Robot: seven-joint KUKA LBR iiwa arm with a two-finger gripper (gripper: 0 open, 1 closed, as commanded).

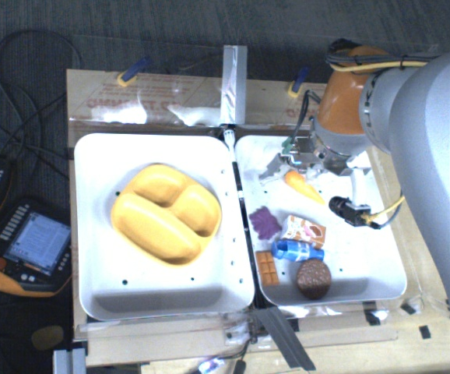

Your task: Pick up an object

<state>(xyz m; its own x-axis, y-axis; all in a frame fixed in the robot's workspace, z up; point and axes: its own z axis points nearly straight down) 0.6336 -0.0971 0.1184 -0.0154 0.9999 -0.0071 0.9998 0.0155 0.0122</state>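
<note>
Progress: the pick looks not yet done; every item seems to lie on a bin floor, and nothing appears lifted clear.
Left to do: by my reading, getting a firm hold on one item and raising it out of the bin.
Right bin (pixel 381 280), near end: a round dark brown cake (pixel 314 278) sits closest to the near wall, with a small orange-brown waffle bar (pixel 266 267) to its left by the divider.
Right bin, middle: a blue bottle (pixel 297 250) lies on its side just beyond the cake, touching or almost touching a small printed carton (pixel 305 229) behind it; a purple bunch of grapes (pixel 265 222) lies to the left of the carton.
Right bin, far end: an orange carrot (pixel 306 188) lies at a slant, its thick end pointing far and left, apart from the carton.
Likely target: the carrot, as it is the item closest to the gripper.
Gripper (pixel 291 162): low over the far end of the right bin, right at the carrot's thick end; whether it is wide, narrow or holding the carrot cannot be told from this angle.
Arm (pixel 412 107): reaches in from the right, over the far right corner of the bin.
Left bin (pixel 100 287): holds one big yellow lumpy loaf (pixel 165 212), roughly in the centre and well apart from the gripper.
</note>
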